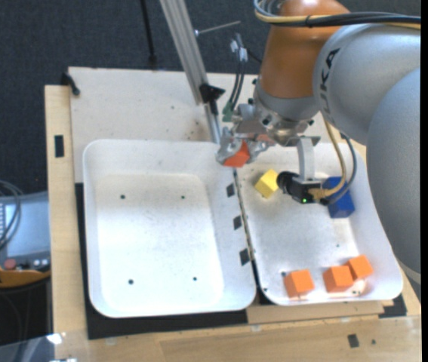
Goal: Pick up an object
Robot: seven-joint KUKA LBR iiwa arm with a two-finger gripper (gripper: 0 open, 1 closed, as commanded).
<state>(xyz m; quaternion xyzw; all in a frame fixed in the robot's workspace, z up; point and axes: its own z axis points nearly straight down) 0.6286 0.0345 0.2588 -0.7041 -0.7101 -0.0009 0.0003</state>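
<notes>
Orange-red and small, a block (236, 157) sits right under the gripper (241, 146), at the far end of the divide between the two bins. The gripper's metal parts crowd over the block, and I cannot tell how far open it is or whether the block is between its parts or merely below them.

Taking the right bin (315, 236) as the landmark: the gripper hangs over its far left corner. A yellow block (266, 183) lies inside it, near that corner, just right of the gripper. A blue block (339, 199) lies further right, against a black fitting (298, 188) with a green light and cables. Three orange blocks (299, 283) (338, 278) (360, 267) lie in a row along the bin's near edge. The left bin (161, 228), speckled with dark flecks, touches it along the divide.

The arm (349, 66) rises grey above the bin's far side, with its orange band (293, 47) over the wrist; part of the lettering "KUKA" reads sideways on the grey shell.

Both bins rest on a pale wooden surface (59, 202), with a white board (130, 104) behind the left bin. An aluminium rail (187, 51) slants up from beside the gripper. The floor (17, 44) around is dark carpet, and a handheld control pad (13, 240) lies on it to the far left.
</notes>
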